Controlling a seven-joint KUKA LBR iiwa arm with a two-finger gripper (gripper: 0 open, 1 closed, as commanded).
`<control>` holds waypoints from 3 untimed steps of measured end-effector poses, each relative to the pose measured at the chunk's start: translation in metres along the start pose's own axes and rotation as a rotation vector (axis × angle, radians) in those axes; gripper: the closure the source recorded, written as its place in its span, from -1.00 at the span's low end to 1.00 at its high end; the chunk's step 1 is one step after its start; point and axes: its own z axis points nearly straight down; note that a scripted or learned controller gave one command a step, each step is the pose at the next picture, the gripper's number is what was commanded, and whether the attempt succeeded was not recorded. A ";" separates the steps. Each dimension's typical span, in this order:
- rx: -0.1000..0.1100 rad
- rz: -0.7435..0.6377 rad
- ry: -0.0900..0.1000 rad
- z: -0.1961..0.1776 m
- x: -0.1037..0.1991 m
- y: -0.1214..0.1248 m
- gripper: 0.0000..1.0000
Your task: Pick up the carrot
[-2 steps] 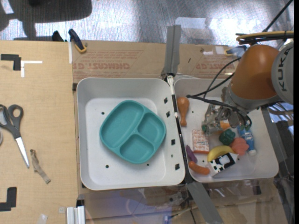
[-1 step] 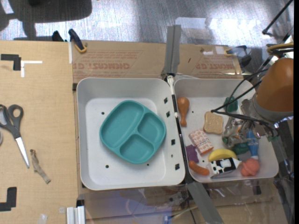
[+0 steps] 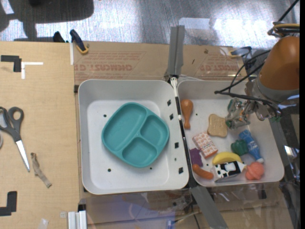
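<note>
The carrot is a small orange-red stick lying near the front left corner of the right bin, beside a purple piece and a black-and-white toy. My gripper hangs over the back middle of that bin, under the orange wrist band, just right of a toast slice. It is well behind and to the right of the carrot and apart from it. Nothing shows in its grasp.
The right bin also holds an orange-brown drumstick, a pink-and-white box, a banana, a blue bottle, a green piece and a salmon piece. A teal divided plate lies in the left bin. Scissors rest on the bench.
</note>
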 end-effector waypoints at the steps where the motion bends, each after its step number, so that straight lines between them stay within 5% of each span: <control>1: 0.001 -0.004 -0.006 -0.011 -0.003 0.002 1.00; 2: 0.001 -0.046 0.005 -0.026 0.061 0.004 1.00; 3: -0.006 0.013 0.000 -0.024 -0.008 -0.017 1.00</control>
